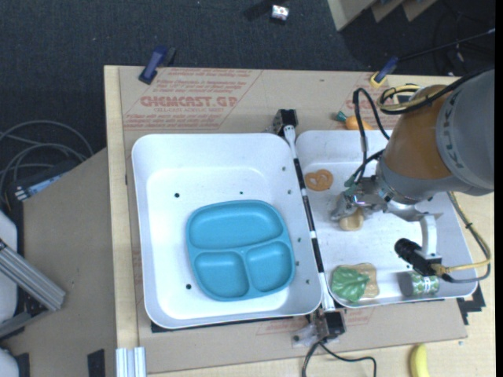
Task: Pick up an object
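Note:
My gripper (348, 207) is down in the right bin (369, 265), near its left side. Directly beneath its metal fingers (343, 205) lies a small tan object (351, 223), touching or nearly touching them. A brown pretzel-shaped piece (318, 181) rests just up and left of the gripper. Along the bin's front edge lie a green leafy item (352, 282) on a tan base and a small green can (423, 284) on its side. The grey arm with its orange band (420, 144) covers the bin's upper right.
The left bin (157, 163) holds a blue three-compartment tray (240, 248). A black bar (305, 210) runs between the bins. Cables and small clips (383, 72) sit on the bench behind the right bin. A yellow object (418, 361) lies off the bench's front right.

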`<state>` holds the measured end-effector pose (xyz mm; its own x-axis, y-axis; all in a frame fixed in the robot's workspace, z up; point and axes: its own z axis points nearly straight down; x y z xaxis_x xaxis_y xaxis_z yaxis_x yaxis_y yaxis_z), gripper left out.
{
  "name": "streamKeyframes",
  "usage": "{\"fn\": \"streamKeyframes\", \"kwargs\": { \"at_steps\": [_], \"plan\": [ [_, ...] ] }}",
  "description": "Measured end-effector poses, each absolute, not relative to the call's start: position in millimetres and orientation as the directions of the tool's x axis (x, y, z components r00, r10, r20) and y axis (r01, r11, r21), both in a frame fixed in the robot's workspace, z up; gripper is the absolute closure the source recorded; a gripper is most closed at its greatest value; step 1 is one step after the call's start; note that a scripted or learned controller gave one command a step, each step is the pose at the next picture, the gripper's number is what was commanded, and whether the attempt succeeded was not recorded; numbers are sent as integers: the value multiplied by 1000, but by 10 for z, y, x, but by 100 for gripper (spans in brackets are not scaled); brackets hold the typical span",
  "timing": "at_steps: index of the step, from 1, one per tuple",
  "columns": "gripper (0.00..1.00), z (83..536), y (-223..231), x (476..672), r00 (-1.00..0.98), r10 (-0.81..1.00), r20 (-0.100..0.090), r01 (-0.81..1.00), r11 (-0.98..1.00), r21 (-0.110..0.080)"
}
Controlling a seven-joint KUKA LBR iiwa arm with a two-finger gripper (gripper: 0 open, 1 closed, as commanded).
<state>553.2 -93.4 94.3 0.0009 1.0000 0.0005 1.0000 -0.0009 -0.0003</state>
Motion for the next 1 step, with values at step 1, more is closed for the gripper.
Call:
{"fn": "streamKeyframes", "kwargs": {
  "at_steps": [1],
  "plan": [
    [100,1852,-322,5303,-1,1000,1,1000,1,2]
  ]
}}
